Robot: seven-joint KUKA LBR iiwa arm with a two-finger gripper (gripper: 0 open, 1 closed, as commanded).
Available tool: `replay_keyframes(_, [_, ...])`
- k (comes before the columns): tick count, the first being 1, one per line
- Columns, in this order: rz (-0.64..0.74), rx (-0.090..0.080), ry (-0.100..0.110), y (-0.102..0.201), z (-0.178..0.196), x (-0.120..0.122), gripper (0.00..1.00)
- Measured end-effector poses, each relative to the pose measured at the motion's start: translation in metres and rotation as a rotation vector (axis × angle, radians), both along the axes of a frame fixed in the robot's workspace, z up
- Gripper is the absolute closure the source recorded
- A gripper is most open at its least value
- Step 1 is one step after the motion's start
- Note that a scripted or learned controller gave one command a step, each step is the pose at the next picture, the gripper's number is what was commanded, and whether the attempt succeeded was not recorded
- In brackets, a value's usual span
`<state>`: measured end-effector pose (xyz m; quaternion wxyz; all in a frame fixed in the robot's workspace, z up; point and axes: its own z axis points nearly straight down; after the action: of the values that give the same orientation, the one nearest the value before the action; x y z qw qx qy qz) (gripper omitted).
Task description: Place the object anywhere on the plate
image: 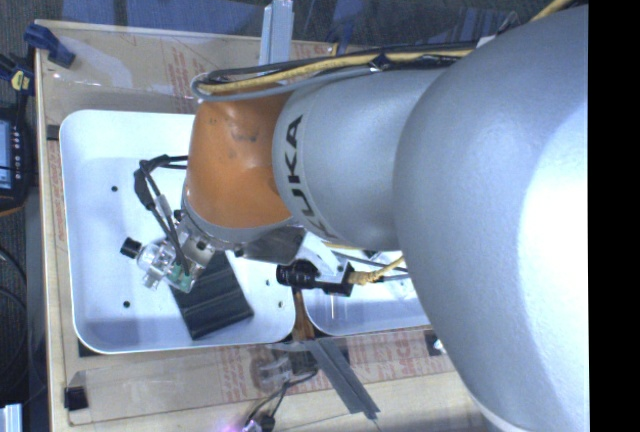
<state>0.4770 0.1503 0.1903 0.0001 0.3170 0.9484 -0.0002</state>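
Object unidentifiable, arm (400, 170) lettered "KUKA", over left bin (85, 220), finger state untellable

Two white bins (85, 220), one arm (400, 150), one dark block (215, 300).

Glossy white plastic bin (90, 220), smooth grey arm (450, 170)

My arm (470, 180) is grey with an orange band (235, 165) above the wrist. Beneath my gripper (165, 265) lies a white bin (85, 220); just beside it, a black block (215, 300).
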Motion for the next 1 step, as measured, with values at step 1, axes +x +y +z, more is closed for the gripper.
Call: replay_keyframes(1, [-0.348, -0.011, 0.008, 0.0622, -0.1007, -0.0024, 1.00])
